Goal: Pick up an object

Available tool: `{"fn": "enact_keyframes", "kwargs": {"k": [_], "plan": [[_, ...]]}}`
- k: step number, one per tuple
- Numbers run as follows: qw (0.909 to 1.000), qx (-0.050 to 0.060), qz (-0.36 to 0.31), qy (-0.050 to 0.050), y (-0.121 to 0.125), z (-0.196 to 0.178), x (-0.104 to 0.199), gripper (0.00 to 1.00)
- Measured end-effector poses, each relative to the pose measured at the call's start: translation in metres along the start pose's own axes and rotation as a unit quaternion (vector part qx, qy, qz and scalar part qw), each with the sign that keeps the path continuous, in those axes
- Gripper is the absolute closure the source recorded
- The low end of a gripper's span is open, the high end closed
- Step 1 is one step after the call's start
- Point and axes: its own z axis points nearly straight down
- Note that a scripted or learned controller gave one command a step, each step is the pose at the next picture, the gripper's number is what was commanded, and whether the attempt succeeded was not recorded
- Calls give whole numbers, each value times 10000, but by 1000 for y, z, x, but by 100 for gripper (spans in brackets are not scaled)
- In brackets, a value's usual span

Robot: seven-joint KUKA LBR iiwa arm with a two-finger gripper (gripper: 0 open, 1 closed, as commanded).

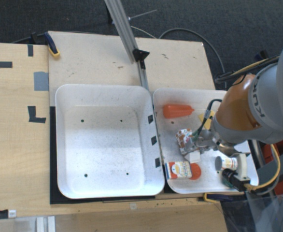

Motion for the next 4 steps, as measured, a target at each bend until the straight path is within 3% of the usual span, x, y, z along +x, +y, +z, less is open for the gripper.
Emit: {"fn": "enact_keyframes", "kwargs": {"k": [2, 3, 4], "plan": [[10000, -46, -2, -15, 6, -123, -5, 100], [10000, -33, -2, -10, 6, -155, -5, 100], [10000, -4, -21, 1, 24, -139, 44, 100]]}}
